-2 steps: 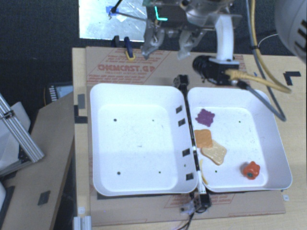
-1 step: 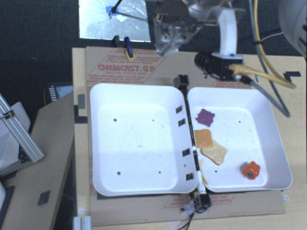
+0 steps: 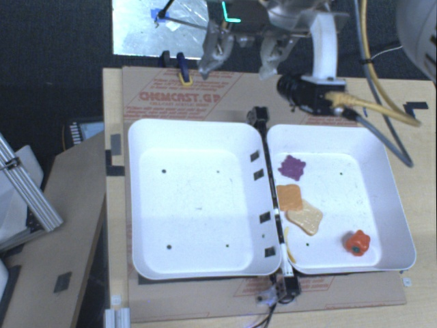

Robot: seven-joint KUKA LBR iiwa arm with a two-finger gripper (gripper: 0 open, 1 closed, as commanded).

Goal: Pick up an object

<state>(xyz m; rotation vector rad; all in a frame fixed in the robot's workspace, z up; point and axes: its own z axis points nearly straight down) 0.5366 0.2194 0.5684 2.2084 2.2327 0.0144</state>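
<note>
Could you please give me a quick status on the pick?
Claw open, high above the bins' far edge, holding nothing. Purple piece, orange slice, tan slice and red pepper in right bin. Nothing blocking.

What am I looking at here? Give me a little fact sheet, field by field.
Gripper: open gripper, raised above the bench behind the bins, nothing between its fingers
Left bin: white, shallow
Right bin: holds four items
Purple piece: near the right bin's back left
Orange piece: just in front of the purple one
Tan piece: touching the orange piece's front edge
Red pepper: front right, apart from the others
</note>
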